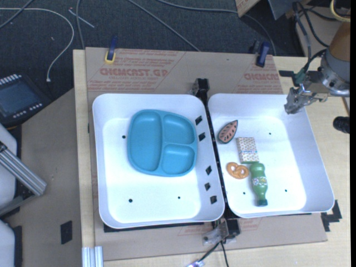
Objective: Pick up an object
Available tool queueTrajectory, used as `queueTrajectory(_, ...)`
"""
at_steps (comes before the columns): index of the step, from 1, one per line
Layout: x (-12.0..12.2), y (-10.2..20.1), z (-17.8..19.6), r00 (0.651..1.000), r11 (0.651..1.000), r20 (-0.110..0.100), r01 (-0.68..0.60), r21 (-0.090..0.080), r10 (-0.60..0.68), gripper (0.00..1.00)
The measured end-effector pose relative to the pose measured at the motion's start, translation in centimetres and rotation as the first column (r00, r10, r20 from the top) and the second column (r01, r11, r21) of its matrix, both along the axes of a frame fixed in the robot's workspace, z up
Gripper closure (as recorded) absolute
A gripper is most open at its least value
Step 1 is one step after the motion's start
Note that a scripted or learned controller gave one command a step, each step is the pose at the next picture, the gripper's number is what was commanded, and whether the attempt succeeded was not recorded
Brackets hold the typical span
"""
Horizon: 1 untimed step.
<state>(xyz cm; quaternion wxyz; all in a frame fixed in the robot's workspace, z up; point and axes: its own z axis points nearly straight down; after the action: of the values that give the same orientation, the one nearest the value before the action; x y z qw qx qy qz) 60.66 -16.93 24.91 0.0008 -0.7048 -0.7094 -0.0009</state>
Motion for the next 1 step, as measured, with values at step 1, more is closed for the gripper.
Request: queueTrajectory(1, 1.39, 4.97, 0.53, 1.000, 1.000, 0.002, 0.001, -0.002, -0.001, 1.00)
